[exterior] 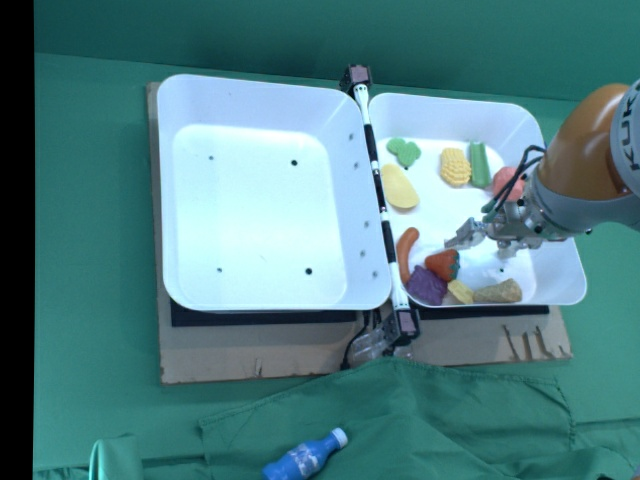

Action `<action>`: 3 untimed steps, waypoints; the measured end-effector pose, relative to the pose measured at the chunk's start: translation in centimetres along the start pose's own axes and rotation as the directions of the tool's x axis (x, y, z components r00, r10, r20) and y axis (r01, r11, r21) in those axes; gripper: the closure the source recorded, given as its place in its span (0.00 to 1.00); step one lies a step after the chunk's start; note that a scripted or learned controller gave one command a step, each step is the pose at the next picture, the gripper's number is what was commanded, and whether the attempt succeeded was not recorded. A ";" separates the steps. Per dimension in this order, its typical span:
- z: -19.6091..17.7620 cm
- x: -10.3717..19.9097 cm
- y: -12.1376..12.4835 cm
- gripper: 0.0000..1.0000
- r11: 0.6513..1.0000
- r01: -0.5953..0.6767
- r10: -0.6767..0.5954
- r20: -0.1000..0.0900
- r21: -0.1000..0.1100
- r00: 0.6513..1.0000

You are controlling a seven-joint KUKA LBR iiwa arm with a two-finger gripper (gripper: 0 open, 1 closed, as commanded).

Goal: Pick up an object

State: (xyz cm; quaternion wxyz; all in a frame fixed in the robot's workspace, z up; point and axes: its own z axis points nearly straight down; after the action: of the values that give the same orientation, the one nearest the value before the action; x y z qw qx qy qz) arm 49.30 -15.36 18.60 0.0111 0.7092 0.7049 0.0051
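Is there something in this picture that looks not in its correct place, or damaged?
Yes. A small blue bottle lies on its side on the green cloth in front of the bench, apart from the toy foods in the right bin. The cardboard sheet under the bins has a torn, uneven front edge.

A green-covered desk [90,218] carries a flat cardboard sheet [200,353] under two white bins [260,193]. Near the front lie crumpled green cloth [420,418] and a small blue bottle [305,455].
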 end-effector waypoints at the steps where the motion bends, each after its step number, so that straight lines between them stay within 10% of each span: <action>1: 0.3 -3.5 6.4 0.00 1.000 0.004 -0.004 -0.004 0.009 1.000; 2: 0.5 -3.3 14.2 0.00 1.000 0.007 -0.007 -0.002 0.008 1.000; 3: 0.9 -3.5 20.1 0.00 0.998 0.014 -0.013 -0.009 0.063 1.000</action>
State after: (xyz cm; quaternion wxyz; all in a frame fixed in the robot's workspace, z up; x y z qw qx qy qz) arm 69.41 -19.01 18.24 -0.0142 0.7045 0.7094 -0.0139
